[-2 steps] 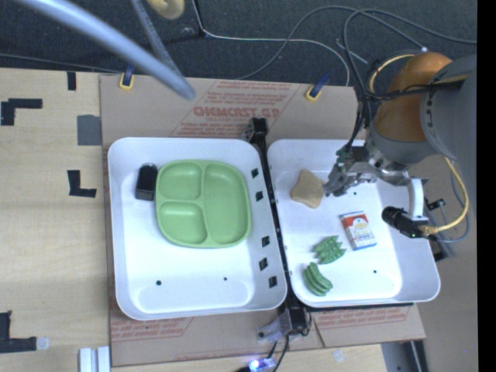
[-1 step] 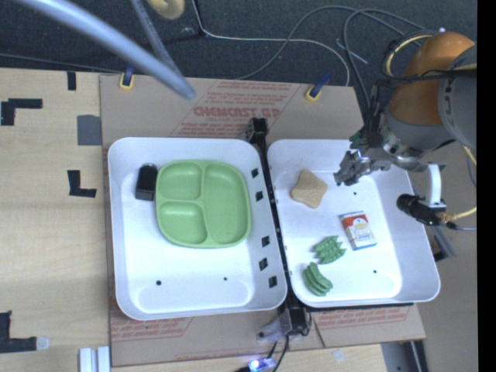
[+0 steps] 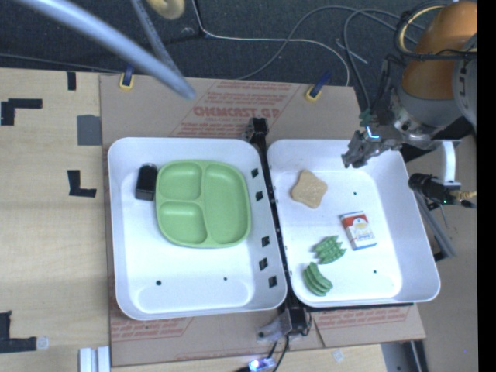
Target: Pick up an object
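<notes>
My gripper (image 3: 358,158) hangs above the glossy white right bin (image 3: 403,208); I cannot tell its spread. A rough tan sponge (image 3: 308,189) lies apart.

You have a light wooden bench (image 3: 46,231) with black tape marks on it. A brown cardboard sheet (image 3: 232,107) lies flat on the bench, and on that sheet the left bin (image 3: 128,285) and the right bin (image 3: 403,277) sit touching, side by side.

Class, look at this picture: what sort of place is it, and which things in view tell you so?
Probably a robotics lab test bench. A robot arm reaches over two white bins on taped cardboard, loose cables trail behind, and the bins hold toy-like items such as a green divided plate.
</notes>
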